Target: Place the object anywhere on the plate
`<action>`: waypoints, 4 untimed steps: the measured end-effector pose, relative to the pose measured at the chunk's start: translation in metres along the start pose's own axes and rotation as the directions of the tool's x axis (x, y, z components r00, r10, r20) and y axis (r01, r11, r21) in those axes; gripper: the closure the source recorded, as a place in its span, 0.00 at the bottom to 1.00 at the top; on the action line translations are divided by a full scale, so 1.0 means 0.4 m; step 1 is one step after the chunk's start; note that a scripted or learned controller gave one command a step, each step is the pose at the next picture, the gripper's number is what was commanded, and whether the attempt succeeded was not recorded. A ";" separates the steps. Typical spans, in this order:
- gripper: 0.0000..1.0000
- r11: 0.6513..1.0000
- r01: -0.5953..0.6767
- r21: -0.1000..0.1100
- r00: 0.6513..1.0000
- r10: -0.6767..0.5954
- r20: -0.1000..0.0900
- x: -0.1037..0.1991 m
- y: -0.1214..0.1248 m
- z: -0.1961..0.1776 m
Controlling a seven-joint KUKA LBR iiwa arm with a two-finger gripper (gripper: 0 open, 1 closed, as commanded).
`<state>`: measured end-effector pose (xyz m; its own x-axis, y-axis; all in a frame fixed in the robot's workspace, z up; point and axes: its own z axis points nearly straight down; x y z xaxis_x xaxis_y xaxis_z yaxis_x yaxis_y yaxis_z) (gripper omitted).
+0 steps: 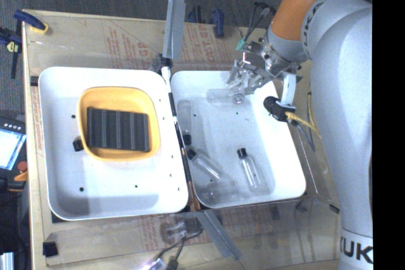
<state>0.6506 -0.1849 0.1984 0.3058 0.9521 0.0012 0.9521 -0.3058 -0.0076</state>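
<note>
- Bench edge nearest camera; two white bins above it, side by side.
- Right bin [288,183]: clear vial with black cap [248,167] lies front right, second clear vial [204,164] front left, apart from each other.
- Left bin [57,186]: yellow plate [117,98] with dark ribbed insert, mid-bin.
- Far side of right bin: gripper [243,80] low over a clear vial [221,96]; grip state cannot tell.

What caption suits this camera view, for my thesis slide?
KUKA arm's gripper over the right bin of clear vials; yellow plate waits in left bin.
</note>
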 end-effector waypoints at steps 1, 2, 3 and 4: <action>1.00 0.965 0.261 -0.002 0.965 -0.261 0.003 0.146 -0.115 -0.007; 1.00 0.906 0.424 -0.004 0.906 -0.424 0.005 0.359 -0.106 -0.087; 1.00 0.766 0.643 0.000 0.766 -0.643 0.004 0.423 -0.216 -0.077; 1.00 0.609 0.793 -0.003 0.609 -0.793 0.007 0.486 -0.195 -0.051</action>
<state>0.6359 0.0242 0.2197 -0.5686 0.8226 -0.0006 0.8226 0.5686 -0.0005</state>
